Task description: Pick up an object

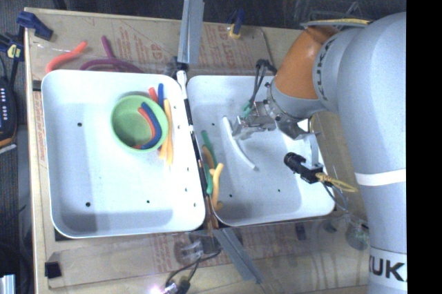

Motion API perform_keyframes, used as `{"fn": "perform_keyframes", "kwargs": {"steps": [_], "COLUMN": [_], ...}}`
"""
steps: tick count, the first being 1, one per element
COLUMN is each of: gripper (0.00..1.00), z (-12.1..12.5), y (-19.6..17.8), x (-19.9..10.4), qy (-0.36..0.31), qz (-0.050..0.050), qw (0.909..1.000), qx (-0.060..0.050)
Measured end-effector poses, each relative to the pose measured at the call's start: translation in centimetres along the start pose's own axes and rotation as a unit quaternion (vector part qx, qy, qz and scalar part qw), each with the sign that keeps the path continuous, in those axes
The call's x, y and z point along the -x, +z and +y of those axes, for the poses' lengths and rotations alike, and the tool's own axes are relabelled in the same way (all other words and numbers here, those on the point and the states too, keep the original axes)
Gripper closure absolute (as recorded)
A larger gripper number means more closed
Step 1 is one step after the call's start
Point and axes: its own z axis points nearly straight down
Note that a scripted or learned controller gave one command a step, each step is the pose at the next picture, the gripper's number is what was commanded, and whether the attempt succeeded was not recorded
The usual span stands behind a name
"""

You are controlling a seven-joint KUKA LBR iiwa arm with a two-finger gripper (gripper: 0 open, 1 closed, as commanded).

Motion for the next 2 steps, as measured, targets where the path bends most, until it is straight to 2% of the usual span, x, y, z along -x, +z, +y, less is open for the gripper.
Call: {"fn": "perform_keyframes", "kwargs": {"steps": [1,2], "gripper": [0.0,0.0], "z": [0.0,-4.5], "y": [0.0,2.0], "x": [0.0,3.0], "qy": [0.0,-0.049], "qz": [0.0,-0.002], "qw": [1.0,0.9988], "qx": [0.0,0.0]}}
